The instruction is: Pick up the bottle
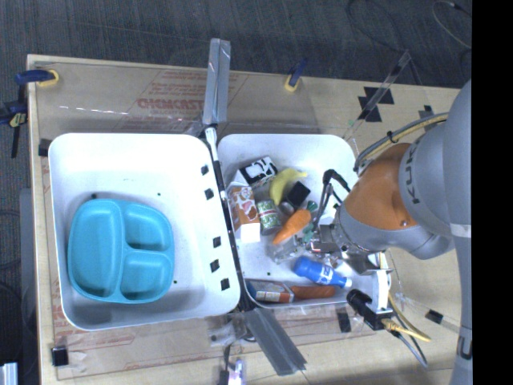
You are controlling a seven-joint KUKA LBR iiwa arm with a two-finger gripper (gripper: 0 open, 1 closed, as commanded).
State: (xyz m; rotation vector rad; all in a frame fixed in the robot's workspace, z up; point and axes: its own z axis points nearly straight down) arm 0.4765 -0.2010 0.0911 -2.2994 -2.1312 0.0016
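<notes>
The bottle (pixel 321 273) is blue with a white label and lies on its side near the front of the right bin (pixel 321 147). My gripper (pixel 323 240) hangs low in that bin, just above and behind the bottle, below the arm's orange band (pixel 377 205). From this angle the wrist hides much of the gripper. An orange carrot (pixel 290 225) lies just left of the gripper, and a clear plastic item (pixel 282 251) sits between the carrot and the bottle.
The right bin also holds a banana (pixel 284 184), a black-and-white box (pixel 258 169), a snack packet (pixel 240 201), a green can (pixel 267 215) and a reddish sausage-like item (pixel 290 293) along the front wall. A blue divided plate (pixel 120 249) lies in the left bin (pixel 120 155).
</notes>
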